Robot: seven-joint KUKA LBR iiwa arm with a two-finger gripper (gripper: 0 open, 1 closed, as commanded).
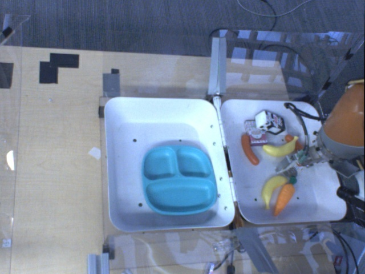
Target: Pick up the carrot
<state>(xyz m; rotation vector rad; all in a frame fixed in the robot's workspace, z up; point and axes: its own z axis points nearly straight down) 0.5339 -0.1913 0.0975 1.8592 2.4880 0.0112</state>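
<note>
I can read no text, number or brand anywhere on my screen. The small white packet [269,120] in the right bin [319,207], lying beyond the gripper [296,163], carries dark and red printing, but it is too small and blurred for me to make out.

1. the right bin [328,207] is crowded in its middle: the carrot [284,198] lies touching the lower banana [272,188] on its left, so that side is blocked.
2. the gripper [295,163] hangs just above the carrot's green top, closing off the approach from above-right.
3. the upper banana [280,148], the sausage [250,149] and a small white packet [267,121] fill the bin's upper half.
4. open floor lies below and right of the carrot.
5. in the left bin [122,153], the blue divided plate [179,179] takes the centre; its margins are open.
</note>
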